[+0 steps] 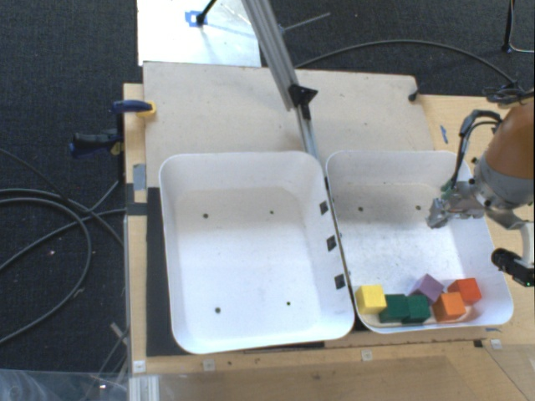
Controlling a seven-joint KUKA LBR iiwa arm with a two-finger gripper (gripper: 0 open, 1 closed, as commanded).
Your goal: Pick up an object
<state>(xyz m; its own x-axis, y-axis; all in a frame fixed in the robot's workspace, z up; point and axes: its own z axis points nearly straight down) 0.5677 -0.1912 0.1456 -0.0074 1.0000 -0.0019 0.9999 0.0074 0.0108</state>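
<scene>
camera view has the gripper (440, 210) over the right bin (393, 174), near that bin's right wall about halfway along it, well apart from the blocks. whether its fingers are spread or closed i cannot tell; the view is too small there. the blocks crowd the bin's near edge toward its near-right corner: a yellow block (370, 297), two green blocks (405, 307), a purple block (429, 286) and two orange blocks (457, 299). they are probably light, stiff and not fragile. the yellow one, at the cluster's left end, looks easiest to pinch across flat opposite faces. the left bin (251, 249) sits alongside.
</scene>
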